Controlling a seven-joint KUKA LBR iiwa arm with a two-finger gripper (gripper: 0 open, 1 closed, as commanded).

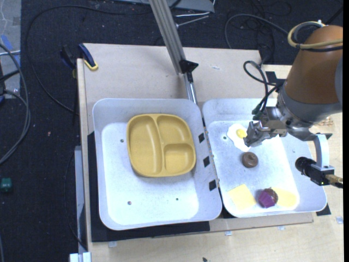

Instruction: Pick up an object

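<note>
Jaws (pixel 254 138) are seen low over the fried egg toy (pixel 238 136) in the right bin (pixel 218 119); their spread cannot be told. Flat egg may be missed or pushed aside.

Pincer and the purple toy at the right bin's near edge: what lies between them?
In the camera view, a small brown round piece lies between the pincer and the purple toy.
</note>
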